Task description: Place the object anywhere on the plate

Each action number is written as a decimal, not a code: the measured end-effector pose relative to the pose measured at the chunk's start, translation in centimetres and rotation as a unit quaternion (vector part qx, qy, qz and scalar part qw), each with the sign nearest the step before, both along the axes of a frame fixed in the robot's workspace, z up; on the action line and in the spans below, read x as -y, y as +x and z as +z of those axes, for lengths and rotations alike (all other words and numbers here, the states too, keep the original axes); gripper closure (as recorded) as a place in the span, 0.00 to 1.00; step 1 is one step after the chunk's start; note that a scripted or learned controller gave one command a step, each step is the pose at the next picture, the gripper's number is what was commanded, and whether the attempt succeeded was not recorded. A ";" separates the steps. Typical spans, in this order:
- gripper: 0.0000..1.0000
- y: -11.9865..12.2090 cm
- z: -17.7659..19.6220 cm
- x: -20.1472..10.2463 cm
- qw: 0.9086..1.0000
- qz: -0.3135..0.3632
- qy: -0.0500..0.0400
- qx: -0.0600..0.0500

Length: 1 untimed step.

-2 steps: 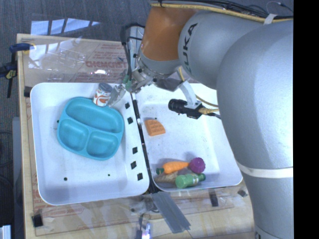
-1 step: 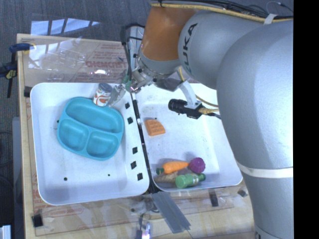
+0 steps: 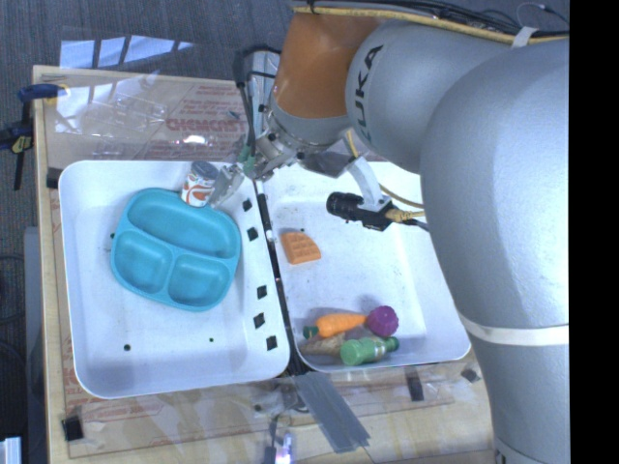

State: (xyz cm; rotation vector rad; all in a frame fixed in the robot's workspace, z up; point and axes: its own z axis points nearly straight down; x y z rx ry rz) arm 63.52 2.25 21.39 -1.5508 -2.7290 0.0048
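Three toy foods huddled in near corner of right bin: orange carrot, purple round piece just beside its tip, green bottle-shaped piece lying flat in front of both. Farther in, alone on same bin's floor, orange wedge-like block, well apart from the cluster.

Across the divider, in left bin, blue three-compartment plate lying flat, tilted askew to the bin walls, nothing on it. Just past plate's far right corner, small white-and-red can, upright, close against the rim; touching or not, cannot tell.

Right beside the can, over the divider's far end, hand, lowered near bin floor; apart, together or clamped on the can, cannot tell. Above it, orange band and grey arm reaching in from right, covering far part of right bin. Beyond both bins, clear plastic sheet on tabletop.
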 end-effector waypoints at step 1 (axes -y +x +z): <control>0.00 0.0 0.0 0.0 1.000 0.000 0.000 0.000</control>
